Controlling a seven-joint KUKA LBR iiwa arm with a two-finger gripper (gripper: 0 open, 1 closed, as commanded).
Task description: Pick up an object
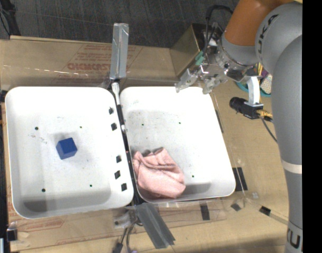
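A small blue cube (66,147) lies in the left bin (23,109), left of its middle. A crumpled pink cloth (158,173) rests in the right bin (203,120) near the front left corner. My gripper (195,83) hangs high over the back right edge of the right bin, well away from both things. Its fingers (183,83) are spread apart with nothing between them.
A raised divider with black clips (118,141) separates the two bins. A grey metal post (119,51) stands behind the divider. Cardboard (55,62) covers the bench behind the bins. The big grey arm (287,115) fills the right side.
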